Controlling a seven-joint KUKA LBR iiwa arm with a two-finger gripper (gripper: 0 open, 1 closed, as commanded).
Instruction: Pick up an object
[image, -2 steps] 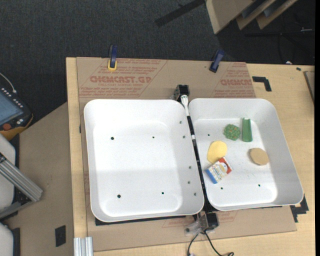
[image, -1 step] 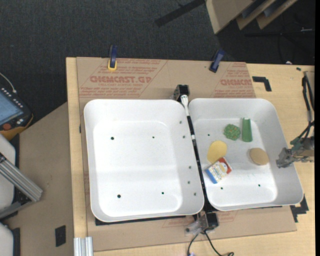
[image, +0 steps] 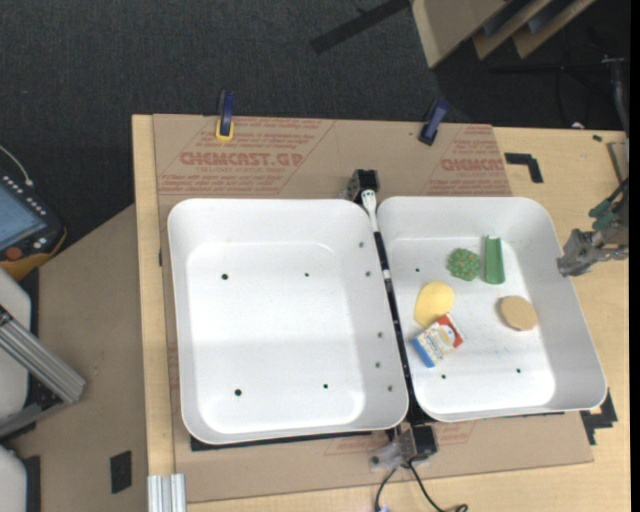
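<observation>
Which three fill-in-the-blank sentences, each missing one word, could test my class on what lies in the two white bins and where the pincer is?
1. All the small objects lie in the ____ bin as the camera sees it.
2. The yellow object touches the red, white and blue packet just ____ it in the picture.
3. The green stick lies beside a round, bumpy ____ object.
4. The pincer is at the right bin's ____ edge.

Missing words: right; below; green; right

Gripper (image: 585, 250) cut off at right edge — finger state unreadable; packet (image: 437, 341) print too small.
</observation>
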